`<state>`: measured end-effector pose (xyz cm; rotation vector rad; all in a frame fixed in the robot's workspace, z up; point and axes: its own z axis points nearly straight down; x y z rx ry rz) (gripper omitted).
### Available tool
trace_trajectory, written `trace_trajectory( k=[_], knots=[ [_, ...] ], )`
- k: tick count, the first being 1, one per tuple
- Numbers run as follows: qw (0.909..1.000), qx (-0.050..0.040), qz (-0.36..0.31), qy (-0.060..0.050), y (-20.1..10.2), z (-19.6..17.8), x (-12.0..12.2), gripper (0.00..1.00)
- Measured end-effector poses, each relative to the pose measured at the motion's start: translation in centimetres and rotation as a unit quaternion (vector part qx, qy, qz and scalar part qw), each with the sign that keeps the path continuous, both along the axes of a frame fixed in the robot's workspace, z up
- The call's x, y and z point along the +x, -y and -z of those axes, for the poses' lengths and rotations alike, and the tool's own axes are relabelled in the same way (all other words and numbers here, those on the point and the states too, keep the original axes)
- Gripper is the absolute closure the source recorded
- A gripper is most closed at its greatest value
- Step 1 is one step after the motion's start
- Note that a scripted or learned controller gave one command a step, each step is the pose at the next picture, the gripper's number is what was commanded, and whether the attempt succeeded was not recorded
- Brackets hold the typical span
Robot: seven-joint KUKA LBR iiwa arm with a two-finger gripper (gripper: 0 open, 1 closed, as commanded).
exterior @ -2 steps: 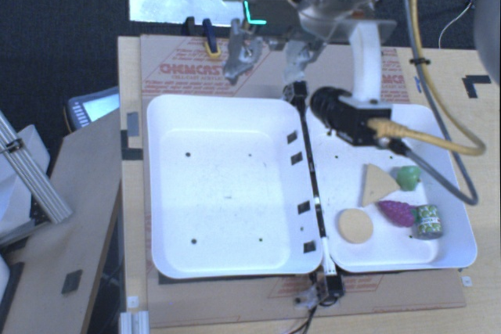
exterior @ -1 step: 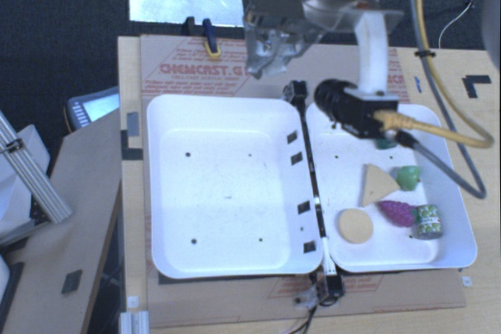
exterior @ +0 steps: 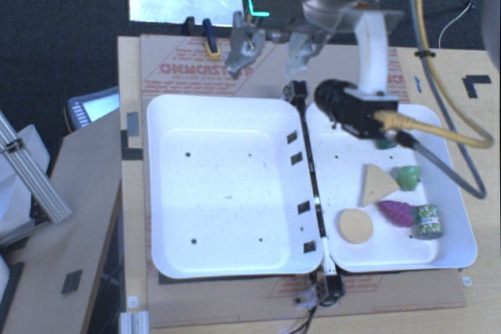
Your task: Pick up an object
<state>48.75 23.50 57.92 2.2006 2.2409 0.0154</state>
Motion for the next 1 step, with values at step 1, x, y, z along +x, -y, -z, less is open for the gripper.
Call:
trace_trajectory(
  k=[1],
  knots=[
    [1.0000,0.0007,-0.001,0.001,0.01,-1.13,0.03,1.00]
  ],
)
